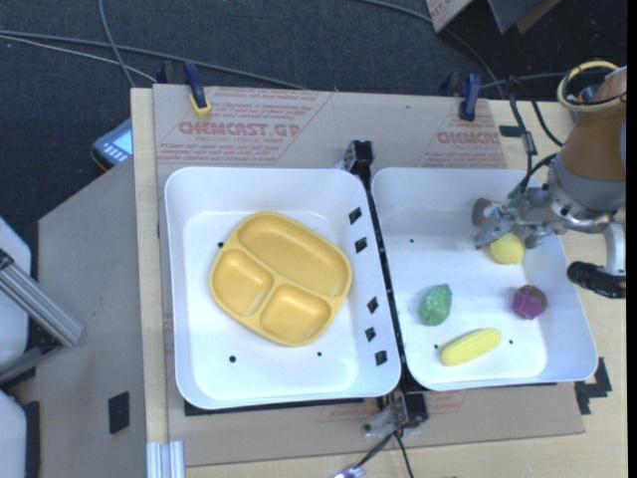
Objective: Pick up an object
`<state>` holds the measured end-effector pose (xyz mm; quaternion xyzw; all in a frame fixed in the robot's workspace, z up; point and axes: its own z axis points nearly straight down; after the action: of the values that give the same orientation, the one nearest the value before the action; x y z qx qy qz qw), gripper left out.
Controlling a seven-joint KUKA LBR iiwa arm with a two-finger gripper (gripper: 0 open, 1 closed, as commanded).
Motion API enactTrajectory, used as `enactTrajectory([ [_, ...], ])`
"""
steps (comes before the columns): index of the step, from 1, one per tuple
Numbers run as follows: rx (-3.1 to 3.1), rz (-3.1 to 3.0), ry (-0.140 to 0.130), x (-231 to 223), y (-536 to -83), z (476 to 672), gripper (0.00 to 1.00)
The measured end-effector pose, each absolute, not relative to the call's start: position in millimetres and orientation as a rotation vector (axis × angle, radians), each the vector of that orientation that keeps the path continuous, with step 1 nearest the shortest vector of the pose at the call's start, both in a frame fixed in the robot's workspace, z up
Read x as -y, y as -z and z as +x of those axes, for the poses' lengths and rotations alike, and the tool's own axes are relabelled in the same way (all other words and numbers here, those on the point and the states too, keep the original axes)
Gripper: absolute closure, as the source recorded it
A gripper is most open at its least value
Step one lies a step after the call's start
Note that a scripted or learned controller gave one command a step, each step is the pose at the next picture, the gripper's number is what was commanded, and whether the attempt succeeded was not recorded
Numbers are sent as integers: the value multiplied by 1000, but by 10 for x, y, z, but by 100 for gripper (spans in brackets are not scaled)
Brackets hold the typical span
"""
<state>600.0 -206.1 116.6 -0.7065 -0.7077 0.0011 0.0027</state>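
From the camera view we see the gripper [510, 229] low in the right bin [418, 199], toward its 1 o'clock corner. A small yellow ball [507, 250] sits right at its fingertips, on the 6 o'clock side and touching them. We cannot tell if it is gripped. At 5 o'clock from the ball lies a purple ball [529, 302]; at 7 o'clock a green lump [435, 304]; a yellow corn cob [470, 346] at 6 o'clock. The left bin [189, 267] holds a yellow divided plate [281, 277].
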Motion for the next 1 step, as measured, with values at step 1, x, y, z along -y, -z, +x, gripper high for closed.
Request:
enactTrajectory([
  [1, 2224, -2220, 2, 2066, -1316, 6017, 100],
])
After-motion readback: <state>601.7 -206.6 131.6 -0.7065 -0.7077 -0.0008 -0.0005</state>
